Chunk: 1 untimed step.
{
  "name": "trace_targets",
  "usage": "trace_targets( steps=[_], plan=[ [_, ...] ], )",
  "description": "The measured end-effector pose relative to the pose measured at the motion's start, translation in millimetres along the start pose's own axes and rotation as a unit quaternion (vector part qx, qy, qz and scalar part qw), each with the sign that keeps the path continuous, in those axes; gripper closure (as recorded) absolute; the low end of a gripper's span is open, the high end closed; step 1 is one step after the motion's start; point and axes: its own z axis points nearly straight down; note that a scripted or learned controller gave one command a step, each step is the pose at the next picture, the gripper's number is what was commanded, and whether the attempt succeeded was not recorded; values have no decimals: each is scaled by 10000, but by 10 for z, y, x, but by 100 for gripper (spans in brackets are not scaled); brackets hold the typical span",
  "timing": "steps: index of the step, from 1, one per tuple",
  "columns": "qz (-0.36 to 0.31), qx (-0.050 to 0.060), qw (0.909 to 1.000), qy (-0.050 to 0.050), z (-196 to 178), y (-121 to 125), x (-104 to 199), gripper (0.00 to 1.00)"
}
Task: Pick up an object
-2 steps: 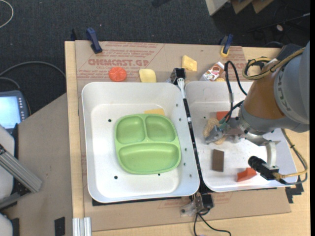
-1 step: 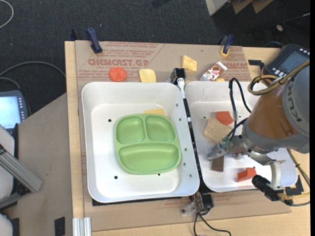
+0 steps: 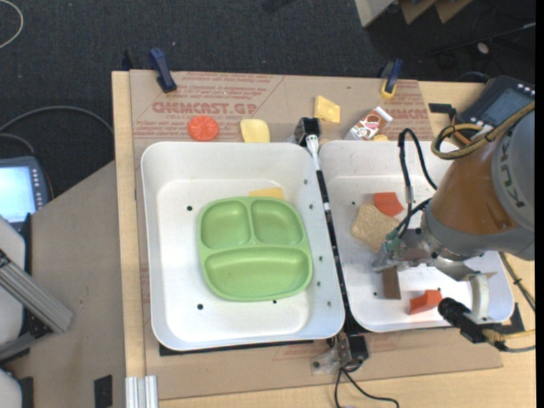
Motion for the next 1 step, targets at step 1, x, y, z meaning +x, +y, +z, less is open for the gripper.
trace_targets(
  steps=[1],
  plan=[
    [-51, -75, 10000, 2, -963, 792, 479, 100]
  ],
)
